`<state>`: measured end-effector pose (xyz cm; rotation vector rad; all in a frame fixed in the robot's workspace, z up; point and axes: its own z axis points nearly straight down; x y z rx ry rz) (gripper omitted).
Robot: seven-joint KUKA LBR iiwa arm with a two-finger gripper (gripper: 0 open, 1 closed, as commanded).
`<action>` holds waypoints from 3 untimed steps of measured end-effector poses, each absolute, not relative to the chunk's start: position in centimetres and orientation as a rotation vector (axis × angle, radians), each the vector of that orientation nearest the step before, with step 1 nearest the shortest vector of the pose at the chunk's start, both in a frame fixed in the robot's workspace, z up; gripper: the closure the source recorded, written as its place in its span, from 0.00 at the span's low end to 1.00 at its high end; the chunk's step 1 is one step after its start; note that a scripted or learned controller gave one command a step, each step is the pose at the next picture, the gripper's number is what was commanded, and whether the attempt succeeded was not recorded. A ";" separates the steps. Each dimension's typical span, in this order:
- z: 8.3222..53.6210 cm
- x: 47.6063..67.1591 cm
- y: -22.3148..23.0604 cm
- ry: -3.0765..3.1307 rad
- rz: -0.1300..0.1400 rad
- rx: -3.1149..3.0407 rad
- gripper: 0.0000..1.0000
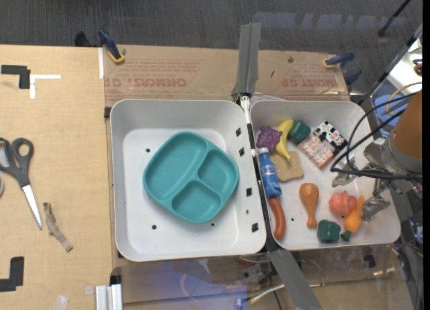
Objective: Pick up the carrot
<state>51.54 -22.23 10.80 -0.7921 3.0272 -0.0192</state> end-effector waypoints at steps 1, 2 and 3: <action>9.3 48.7 -22.0 2.995 -0.002 -0.939 0.00; 10.3 48.9 -21.8 2.989 -0.004 -0.947 1.00; 18.3 50.8 -15.9 2.964 0.001 -1.028 1.00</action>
